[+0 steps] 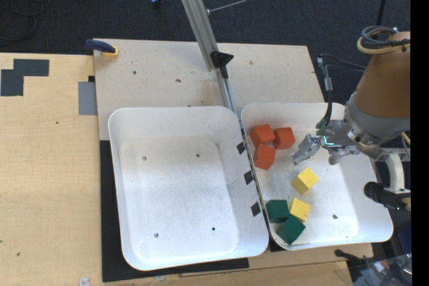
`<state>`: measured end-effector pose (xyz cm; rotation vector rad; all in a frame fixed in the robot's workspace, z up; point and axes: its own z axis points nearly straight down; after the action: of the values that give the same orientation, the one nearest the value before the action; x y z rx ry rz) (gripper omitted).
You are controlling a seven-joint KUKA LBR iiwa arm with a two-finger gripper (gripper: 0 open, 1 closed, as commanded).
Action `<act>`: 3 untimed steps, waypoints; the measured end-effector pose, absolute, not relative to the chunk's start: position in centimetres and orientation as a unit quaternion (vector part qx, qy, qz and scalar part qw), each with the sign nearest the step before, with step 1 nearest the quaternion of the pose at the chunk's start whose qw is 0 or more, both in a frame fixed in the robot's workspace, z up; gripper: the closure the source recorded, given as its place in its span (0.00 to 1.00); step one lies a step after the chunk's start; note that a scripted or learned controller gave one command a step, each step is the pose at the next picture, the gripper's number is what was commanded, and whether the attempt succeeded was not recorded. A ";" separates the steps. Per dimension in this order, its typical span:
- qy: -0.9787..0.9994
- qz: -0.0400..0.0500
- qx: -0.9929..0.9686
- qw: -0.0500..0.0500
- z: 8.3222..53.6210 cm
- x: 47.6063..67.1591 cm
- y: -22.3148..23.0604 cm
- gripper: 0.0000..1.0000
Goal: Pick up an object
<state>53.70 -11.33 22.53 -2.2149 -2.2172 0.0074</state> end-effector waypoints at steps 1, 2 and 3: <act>-0.706 0.001 -0.708 0.001 22.8 53.8 -11.5 0.00; -0.707 0.002 -0.707 0.004 17.6 52.7 -11.0 0.00; -0.706 0.000 -0.708 -0.004 11.8 53.2 -11.3 0.00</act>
<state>53.19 -11.28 11.84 -2.2309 -2.2239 0.0010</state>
